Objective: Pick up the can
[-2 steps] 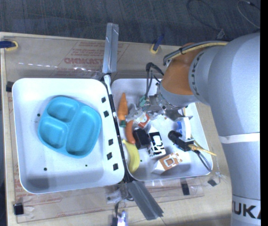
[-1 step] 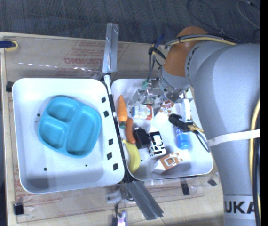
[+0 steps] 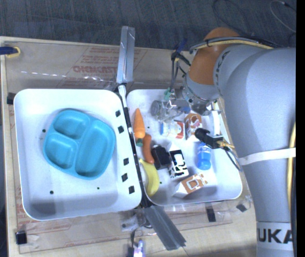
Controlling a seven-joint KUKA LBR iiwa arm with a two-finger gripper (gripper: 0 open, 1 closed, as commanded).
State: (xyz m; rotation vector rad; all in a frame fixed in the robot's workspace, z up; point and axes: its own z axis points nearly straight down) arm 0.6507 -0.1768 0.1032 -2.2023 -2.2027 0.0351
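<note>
A: Entry, can location?

B: Red-and-white can (image 3: 187,127) sits in the right bin (image 3: 233,189), in its upper middle part (label too blurred to read; upright or tipped, cannot tell).

A: Gripper?

B: Gripper (image 3: 166,110) is low in the same bin, just beside the can on its upper-left side. Nothing is seen held in it. Whether it is spread or closed: cannot tell, the metal parts blur together. Contact with the can: cannot tell either.

A: Neighbours of the can?

B: Blue bottle (image 3: 204,157) below and to its right, near. A black-and-white box (image 3: 177,165) below it. An orange-and-white box (image 3: 194,183) lower still, by the bin's near wall. A carrot (image 3: 139,123) lies along the left wall, with a banana (image 3: 151,178) further down that wall.

A: Further out?

B: Left bin (image 3: 21,143) holds a blue divided tray (image 3: 80,142). Both bins rest on the tabletop (image 3: 61,63). The grey arm (image 3: 259,100) comes in from the right (orange band above the wrist).
</note>
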